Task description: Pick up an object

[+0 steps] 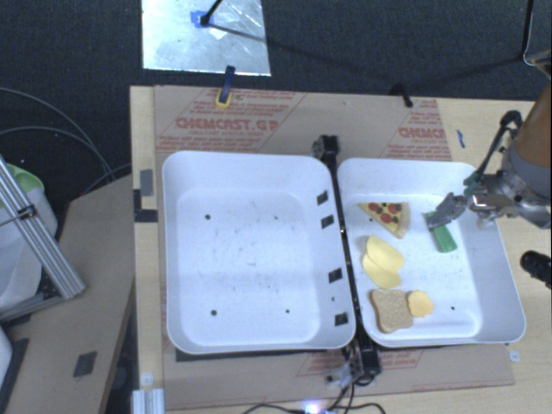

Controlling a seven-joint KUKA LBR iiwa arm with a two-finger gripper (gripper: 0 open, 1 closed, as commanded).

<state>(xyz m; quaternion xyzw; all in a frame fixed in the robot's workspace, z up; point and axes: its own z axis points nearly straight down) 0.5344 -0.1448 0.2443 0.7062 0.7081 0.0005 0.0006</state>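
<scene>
The right bin (pixel 492 317) holds several toy foods. A pizza slice (pixel 385 216) lies near its left wall, with yellow chip-like pieces (pixel 382 261) just below it. A bread slice (pixel 392 310) and a small yellow round piece (pixel 420 304) sit at the front. A small green block (pixel 445 238) lies right of centre. My gripper (pixel 448 210) reaches in from the right and sits just above the green block's upper end, close to it or touching it. I cannot make out whether the block is gripped.
The left bin (pixel 181 231) stands beside the right one, with a black hinge strip (pixel 341 257) between them. Both rest on a cardboard sheet (pixel 259 119). A metal plate (pixel 205 24) lies beyond the bench, and an aluminium frame (pixel 34 231) stands at the left.
</scene>
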